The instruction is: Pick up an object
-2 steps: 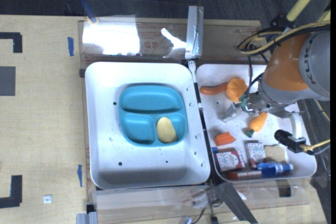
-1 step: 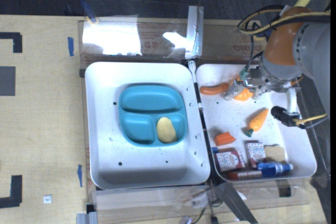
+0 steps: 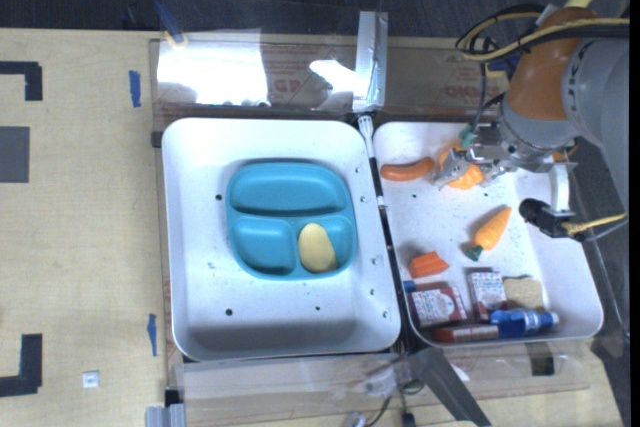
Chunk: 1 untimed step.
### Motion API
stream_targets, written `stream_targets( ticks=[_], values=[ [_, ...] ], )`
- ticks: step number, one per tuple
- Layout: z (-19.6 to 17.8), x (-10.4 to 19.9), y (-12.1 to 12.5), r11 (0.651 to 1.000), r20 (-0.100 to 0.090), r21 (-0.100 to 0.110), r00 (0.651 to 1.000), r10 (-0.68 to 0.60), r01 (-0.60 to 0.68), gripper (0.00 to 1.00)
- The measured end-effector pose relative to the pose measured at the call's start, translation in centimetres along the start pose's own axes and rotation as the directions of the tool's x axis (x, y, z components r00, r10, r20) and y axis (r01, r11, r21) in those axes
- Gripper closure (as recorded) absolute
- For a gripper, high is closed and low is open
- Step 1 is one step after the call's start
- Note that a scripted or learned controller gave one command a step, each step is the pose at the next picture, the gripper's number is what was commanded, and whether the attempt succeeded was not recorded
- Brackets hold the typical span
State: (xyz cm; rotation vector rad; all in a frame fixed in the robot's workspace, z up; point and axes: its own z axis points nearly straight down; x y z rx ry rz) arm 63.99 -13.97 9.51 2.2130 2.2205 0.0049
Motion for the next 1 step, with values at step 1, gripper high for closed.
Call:
stream_targets(
  ticks=[1],
  values=[
    [-9.25, 6.16, 3.07, 1.0, -0.004, -0.001, 1.0, -0.024, 0.024, 1.0]
  ],
)
